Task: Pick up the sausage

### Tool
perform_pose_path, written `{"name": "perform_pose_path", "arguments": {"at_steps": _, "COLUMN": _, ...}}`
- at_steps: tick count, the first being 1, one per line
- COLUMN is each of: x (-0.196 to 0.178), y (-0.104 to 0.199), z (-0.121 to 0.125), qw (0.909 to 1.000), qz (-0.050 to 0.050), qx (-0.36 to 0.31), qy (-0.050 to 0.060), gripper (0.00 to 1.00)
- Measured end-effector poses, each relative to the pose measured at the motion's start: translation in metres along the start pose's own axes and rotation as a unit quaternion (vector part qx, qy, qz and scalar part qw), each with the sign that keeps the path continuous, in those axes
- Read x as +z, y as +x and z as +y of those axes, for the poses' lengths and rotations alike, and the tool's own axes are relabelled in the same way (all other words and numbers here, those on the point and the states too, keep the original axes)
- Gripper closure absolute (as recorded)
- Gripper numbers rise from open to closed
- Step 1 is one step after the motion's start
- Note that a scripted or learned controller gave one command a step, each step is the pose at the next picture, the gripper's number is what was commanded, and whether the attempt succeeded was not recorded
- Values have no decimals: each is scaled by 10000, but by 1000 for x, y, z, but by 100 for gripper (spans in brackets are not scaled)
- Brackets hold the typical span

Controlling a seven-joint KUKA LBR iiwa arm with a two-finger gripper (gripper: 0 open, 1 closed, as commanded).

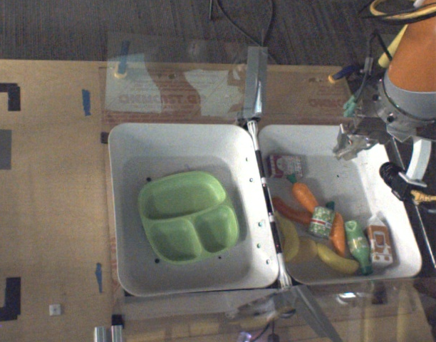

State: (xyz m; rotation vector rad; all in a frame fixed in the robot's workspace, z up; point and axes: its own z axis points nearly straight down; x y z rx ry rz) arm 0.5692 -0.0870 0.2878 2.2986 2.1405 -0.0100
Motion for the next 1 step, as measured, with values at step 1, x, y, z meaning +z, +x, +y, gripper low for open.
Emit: {"name": "perform_pose_path", "arguments": {"at_steps": 1, "x": -9, "y": -1, "z": 0, "qw": 10000, "qz": -4, "qx": 9, "qy": 6, "gripper": 100}}
